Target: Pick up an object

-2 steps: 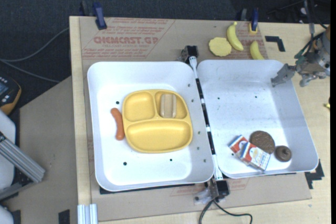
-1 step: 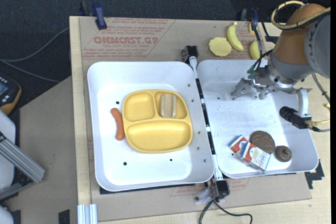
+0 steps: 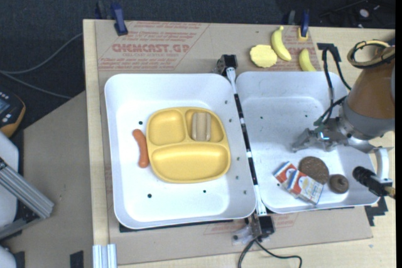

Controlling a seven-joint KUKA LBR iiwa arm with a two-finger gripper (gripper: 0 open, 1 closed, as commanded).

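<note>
Red print "CHEMCAST GP" on brown board point(image 3: 151, 47) behind bins; smaller lines beneath illegible.

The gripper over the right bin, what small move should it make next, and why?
Probably a short shift toward the brown cookie and then down. The gripper hangs above bare bin floor, up-left of the cookie, with nothing between its fingers, and the cookie is the nearest object.

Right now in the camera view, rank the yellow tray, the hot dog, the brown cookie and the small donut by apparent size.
1. yellow tray
2. hot dog, long but thin, and brown cookie, round: too close to rank
3. small donut
</note>
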